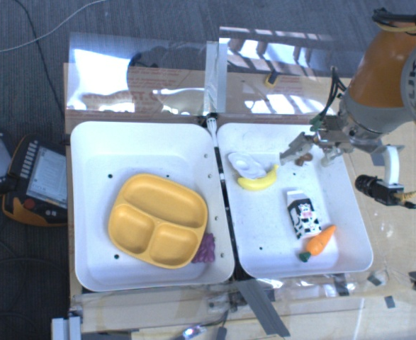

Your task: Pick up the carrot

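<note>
The orange carrot (319, 241) with a green stem end lies near the front right corner of the right bin (264, 218), just right of a small milk carton with a cow print (302, 216). My gripper (309, 150) hangs over the bin's back right part, well behind the carrot. Its two fingers are spread apart, one fingertip (290, 152) at the left and the other at the right, with nothing between them.
A yellow banana (258, 180) and a white object (244, 165) lie at the back left of the right bin. The left bin (94, 161) holds a yellow divided plate (158, 219) and purple grapes (205, 248). A handheld pendant (34, 183) sits on the floor at left.
</note>
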You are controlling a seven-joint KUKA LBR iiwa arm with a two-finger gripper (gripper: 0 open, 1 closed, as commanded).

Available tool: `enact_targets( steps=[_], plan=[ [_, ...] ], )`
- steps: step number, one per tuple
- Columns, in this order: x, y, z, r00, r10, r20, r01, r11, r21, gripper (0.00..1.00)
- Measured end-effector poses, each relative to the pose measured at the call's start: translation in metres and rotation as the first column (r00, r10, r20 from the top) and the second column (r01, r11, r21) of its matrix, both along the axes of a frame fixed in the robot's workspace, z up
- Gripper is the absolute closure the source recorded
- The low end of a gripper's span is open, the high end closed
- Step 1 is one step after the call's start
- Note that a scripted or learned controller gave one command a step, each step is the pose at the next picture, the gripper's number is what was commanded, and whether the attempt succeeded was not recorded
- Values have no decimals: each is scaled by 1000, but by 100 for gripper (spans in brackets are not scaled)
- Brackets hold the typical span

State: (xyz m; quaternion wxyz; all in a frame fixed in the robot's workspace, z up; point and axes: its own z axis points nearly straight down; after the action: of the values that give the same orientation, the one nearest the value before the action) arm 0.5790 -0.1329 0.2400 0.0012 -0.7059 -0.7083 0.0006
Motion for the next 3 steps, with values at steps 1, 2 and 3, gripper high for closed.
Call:
enact_targets(
  steps=[1, 2, 3],
  plan=[
    [-40, -44, -68, 998, 61, 0, -61, 998, -1, 0],
    [-93, -73, -137, 997, 74, 1, -74, 997, 1, 0],
    [-92, -77, -149, 933, 361, 10, -360, 933, -4, 0]
  ],
)
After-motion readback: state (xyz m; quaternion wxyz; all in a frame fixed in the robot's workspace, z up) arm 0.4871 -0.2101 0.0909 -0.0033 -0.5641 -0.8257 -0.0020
